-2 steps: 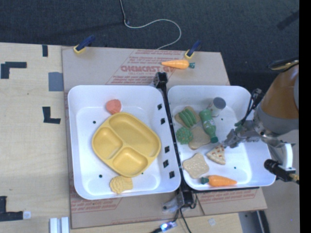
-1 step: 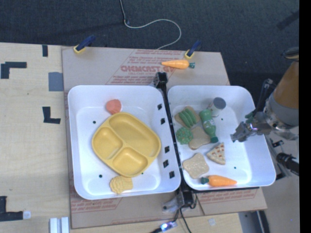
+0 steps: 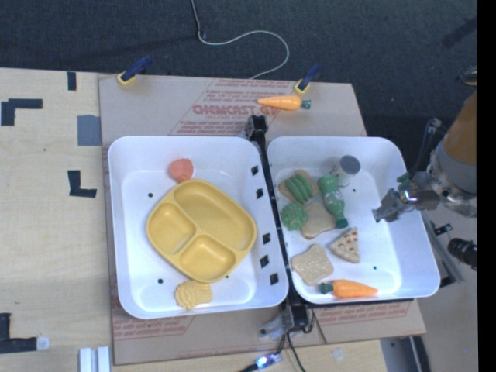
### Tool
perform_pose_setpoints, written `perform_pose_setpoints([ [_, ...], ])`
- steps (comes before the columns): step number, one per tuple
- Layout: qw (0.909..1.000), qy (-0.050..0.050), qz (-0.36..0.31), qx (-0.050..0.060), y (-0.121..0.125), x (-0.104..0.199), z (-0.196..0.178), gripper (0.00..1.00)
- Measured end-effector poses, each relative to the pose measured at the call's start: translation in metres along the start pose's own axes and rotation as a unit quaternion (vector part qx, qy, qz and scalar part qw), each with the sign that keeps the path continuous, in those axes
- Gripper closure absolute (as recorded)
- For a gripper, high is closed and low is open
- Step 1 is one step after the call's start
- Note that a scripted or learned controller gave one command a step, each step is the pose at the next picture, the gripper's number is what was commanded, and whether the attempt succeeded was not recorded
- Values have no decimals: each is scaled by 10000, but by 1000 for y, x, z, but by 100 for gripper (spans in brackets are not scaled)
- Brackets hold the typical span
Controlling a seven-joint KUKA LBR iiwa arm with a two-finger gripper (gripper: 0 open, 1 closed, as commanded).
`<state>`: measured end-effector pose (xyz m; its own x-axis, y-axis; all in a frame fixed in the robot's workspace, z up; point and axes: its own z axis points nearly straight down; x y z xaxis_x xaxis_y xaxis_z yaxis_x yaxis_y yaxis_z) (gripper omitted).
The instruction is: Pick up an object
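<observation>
Bins are sitting side by side: the left bin (image 3: 124, 208) is carrying a yellow divided tray (image 3: 201, 229), the right bin (image 3: 387, 157) a scatter of toy food. The gripper (image 3: 390, 208) is hovering over the right bin's far edge, holding nothing (how far it is open I cannot tell). Nearest it, the pizza slice (image 3: 346, 245) is lying flat, probably light, stiff and thin, so pinching across its edges looks best. A carrot (image 3: 350, 289) is lying by the near wall.
</observation>
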<state>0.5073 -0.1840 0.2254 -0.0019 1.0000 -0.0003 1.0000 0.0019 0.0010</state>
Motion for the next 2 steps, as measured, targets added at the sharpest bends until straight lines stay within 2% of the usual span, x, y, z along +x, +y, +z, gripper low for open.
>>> perform_pose_setpoints([
  [2, 10000, 8, -25, 10, 57, 97, 16, 100],
])
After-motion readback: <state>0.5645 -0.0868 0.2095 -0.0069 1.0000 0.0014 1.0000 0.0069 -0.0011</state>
